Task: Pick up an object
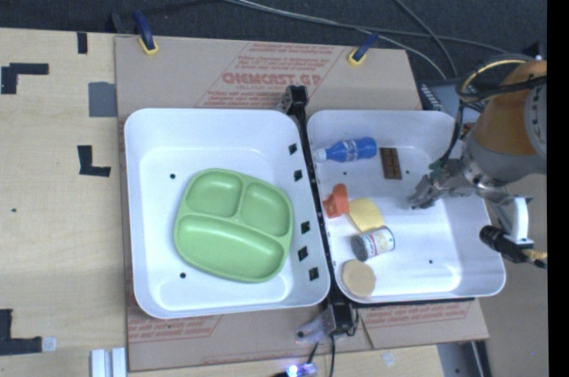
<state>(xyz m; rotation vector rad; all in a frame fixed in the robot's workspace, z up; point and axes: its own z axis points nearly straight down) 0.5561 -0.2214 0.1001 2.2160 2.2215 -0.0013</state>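
Note:
The right bin (444, 273) holds a blue bottle (349, 150), a small brown block (389, 162), an orange piece (335, 202), a yellow block (365, 213), a small can (373, 243) and a tan round disc (359, 277). My gripper (425, 196) hangs low over the right part of this bin, to the right of the yellow block and below the brown block. Nothing shows between its fingers. It stands apart from every object.
The left bin (151, 144) carries a green divided plate (235, 224). A black divider (307, 188) runs between the bins. The arm (502, 131) comes in over the right bin's right rim. Cables lie on the dark floor behind.

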